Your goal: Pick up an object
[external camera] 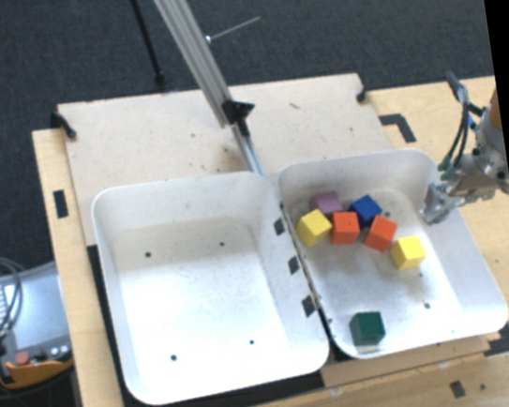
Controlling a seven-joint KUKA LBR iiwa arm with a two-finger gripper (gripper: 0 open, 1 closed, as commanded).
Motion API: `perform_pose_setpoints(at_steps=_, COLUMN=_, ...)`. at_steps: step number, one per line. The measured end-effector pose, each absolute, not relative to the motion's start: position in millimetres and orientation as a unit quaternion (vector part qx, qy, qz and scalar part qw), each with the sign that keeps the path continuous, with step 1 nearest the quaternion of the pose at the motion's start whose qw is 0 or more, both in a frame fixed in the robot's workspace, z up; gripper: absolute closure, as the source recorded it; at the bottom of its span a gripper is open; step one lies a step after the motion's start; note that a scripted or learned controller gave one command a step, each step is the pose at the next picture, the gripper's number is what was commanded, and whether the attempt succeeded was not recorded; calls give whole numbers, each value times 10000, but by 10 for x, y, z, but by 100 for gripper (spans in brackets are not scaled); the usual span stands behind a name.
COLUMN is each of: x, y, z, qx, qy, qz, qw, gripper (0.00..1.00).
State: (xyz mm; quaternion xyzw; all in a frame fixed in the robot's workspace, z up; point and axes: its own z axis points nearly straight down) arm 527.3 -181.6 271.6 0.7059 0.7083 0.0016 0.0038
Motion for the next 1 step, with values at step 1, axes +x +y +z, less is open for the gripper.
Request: perform_pose_setpoints(at_steps=1, x=5220, y=-1330, z=2573, qx=7049, qy=7093, qz=5, qw=6, gripper=100)
